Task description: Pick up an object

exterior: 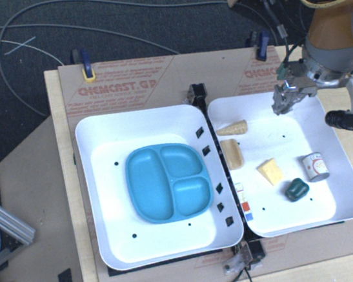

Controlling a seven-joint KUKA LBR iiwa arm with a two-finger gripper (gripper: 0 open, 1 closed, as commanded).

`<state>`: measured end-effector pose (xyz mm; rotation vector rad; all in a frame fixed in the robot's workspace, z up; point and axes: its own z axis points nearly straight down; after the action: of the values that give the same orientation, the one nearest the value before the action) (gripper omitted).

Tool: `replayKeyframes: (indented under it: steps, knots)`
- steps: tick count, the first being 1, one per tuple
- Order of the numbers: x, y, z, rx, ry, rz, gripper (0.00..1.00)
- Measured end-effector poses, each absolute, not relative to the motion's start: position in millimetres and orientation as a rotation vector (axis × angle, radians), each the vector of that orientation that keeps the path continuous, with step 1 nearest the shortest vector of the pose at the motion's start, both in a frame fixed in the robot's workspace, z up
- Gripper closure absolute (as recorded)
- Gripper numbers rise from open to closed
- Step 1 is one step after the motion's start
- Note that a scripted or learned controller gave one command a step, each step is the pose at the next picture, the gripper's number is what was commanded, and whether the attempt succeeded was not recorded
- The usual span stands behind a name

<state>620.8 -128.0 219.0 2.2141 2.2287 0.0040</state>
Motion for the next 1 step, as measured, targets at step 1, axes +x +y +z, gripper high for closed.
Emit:
replayKeyframes:
  steps: [1]
  knots:
    - [626.4, -71.9, 231.7, 2.213, 2.229, 0.006, 1.00]
